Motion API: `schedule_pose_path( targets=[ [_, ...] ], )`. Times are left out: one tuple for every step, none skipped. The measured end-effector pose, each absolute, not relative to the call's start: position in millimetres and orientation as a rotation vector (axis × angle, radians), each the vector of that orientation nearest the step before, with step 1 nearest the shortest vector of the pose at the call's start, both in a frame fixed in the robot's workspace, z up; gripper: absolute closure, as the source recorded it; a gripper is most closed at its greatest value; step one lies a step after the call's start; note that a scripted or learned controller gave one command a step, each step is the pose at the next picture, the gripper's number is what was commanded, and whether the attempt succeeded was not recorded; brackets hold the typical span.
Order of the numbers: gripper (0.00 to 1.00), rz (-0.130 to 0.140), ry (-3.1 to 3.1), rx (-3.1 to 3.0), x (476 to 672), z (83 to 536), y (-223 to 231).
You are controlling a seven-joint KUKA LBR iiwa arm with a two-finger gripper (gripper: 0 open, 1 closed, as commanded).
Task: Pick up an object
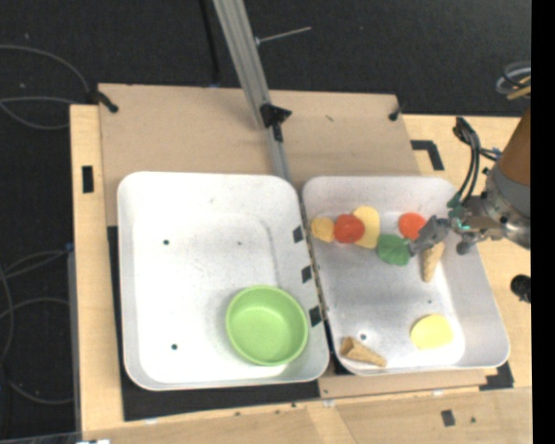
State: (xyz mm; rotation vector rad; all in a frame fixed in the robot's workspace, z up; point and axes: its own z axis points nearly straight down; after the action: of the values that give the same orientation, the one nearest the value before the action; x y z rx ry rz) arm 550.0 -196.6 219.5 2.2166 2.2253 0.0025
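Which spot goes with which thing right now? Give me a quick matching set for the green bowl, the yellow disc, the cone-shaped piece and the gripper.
Things:
1. green bowl
2. yellow disc
3. cone-shaped piece
4. gripper

Places:
A. near edge of the right bin, towards its left corner
B. upper right part of the right bin, beside the small red and green pieces
C. left bin, near its lower right corner
D. right bin, lower right area

Pairs: 1-C, 2-D, 3-A, 4-B
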Motion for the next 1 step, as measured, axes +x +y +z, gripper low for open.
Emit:
schedule_pose_path(
  targets=[
    [0.00,0.004,2.225,2.217,550.1,219.5,-196.3]
  ],
)
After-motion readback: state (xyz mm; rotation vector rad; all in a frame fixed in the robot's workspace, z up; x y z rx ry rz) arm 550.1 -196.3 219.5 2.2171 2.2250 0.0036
